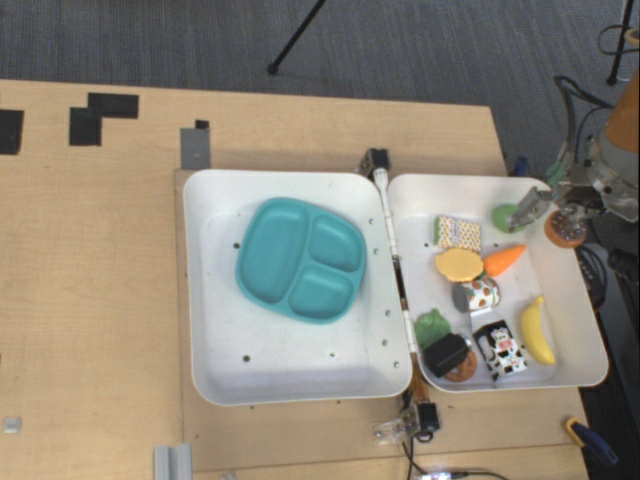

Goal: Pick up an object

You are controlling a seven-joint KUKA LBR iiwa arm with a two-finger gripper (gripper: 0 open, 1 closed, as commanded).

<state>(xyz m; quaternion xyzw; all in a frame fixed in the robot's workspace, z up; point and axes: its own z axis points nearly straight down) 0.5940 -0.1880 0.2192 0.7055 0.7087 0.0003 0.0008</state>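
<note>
Can't tell the gripper (532, 208) state from here; your easiest grab is the carrot (504, 259), light, rigid, slick plastic, so pinch mid-body across its width.

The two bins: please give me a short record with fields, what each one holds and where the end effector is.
left bin: teal divided plate
right bin: banana, carrot, yellow round piece, patterned packet, green piece, several more small items
end effector: at the right bin's upper right edge, next to a green object
</note>
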